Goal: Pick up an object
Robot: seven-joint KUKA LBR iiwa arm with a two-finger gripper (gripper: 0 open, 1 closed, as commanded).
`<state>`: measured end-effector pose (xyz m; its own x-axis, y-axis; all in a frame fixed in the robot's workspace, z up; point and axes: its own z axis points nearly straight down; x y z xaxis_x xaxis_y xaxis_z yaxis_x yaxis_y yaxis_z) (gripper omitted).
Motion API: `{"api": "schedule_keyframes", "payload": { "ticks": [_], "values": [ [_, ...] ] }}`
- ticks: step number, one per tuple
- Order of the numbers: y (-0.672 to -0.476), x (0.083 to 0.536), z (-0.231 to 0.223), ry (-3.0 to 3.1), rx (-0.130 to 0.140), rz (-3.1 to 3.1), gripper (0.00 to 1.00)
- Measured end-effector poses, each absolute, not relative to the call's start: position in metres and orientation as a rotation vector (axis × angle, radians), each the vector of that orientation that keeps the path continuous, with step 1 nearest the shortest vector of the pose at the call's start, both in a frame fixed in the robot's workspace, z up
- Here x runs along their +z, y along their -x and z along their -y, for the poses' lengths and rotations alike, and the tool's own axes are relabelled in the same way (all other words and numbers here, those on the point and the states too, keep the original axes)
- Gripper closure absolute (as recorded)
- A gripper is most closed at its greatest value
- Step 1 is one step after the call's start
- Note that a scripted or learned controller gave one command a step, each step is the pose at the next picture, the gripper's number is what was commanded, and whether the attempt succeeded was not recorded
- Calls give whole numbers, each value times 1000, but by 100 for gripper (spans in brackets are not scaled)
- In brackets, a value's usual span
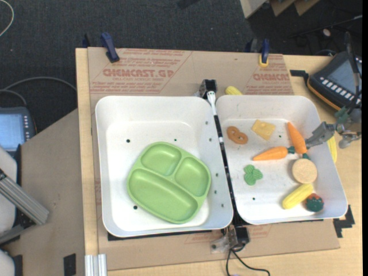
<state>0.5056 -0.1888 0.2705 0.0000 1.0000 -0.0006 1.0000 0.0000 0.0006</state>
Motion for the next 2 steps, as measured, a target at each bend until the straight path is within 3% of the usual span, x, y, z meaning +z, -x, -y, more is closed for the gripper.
{"api": "schedule_keyframes", "payload": {
  "ticks": [2],
  "values": [
    [-598, 80, 213, -2220, 6, -2230, 0]
  ]
}}
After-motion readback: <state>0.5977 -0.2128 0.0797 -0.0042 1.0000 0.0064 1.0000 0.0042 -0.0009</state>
